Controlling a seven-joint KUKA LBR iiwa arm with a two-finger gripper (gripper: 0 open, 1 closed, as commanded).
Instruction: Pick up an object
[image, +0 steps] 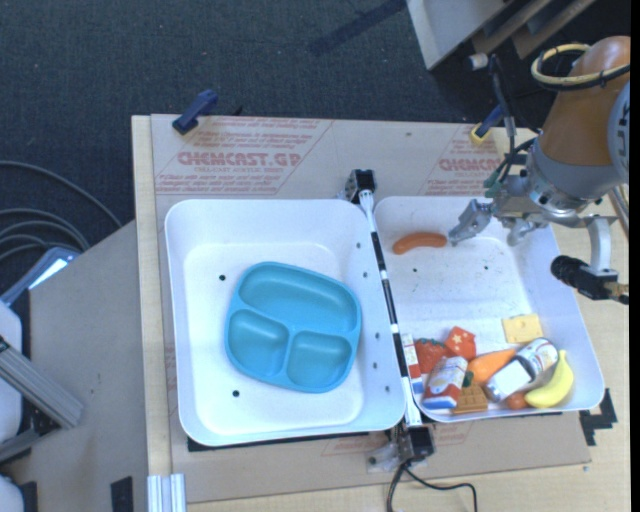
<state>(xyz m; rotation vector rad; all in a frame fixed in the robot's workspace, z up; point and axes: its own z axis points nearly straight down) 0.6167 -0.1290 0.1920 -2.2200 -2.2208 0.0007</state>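
An orange sausage (418, 241) lies at the back left of the right bin (560, 300). My gripper (492, 228) hangs over the back of that bin, just right of the sausage. It is open, with nothing between its fingers, and its left fingertip (463, 227) is close to the sausage's right end. A heap of toy food fills the bin's front corner: a yellow cheese slice (522, 327), a banana (555, 383), a carrot (488, 364), a small can (520, 368), a red-and-white carton (448, 374) and a brown cracker (470, 400).
The left bin (190, 300) holds a blue divided plate (292, 325). A black divider rail (380, 270) runs between the bins. The arm's black cable fitting (585, 275) juts over the right bin's right rim. Blue clamps (193, 110) sit at the bench's back corners.
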